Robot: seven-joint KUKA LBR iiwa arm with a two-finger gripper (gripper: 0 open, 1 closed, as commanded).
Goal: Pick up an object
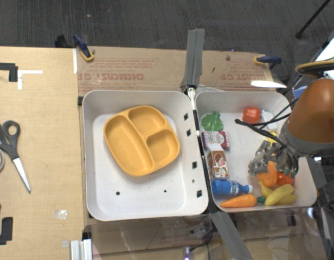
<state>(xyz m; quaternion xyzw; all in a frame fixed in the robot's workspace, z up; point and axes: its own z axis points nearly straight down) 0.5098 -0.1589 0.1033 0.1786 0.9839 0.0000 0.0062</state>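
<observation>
- Gripper (263, 161) is low in the right bin (235, 99), beside the orange toy (273, 176); I cannot tell its opening or any hold.
- I fear a miss: yellow banana (279, 195) and carrot (238, 201) crowd there.

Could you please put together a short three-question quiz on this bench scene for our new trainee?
1. True or false: the yellow divided plate lies in the left bin.
2. Which lies nearest the right bin's front edge: A) red pepper, B) carrot, C) green toy?
3. Fill in: the gripper is lowered over the ___ bin.

Key: 1 true. 2 B; the carrot lies along the front wall, beside the blue bottle. 3 right; it sits above the orange and yellow toys, and its grasp cannot be judged.
</observation>
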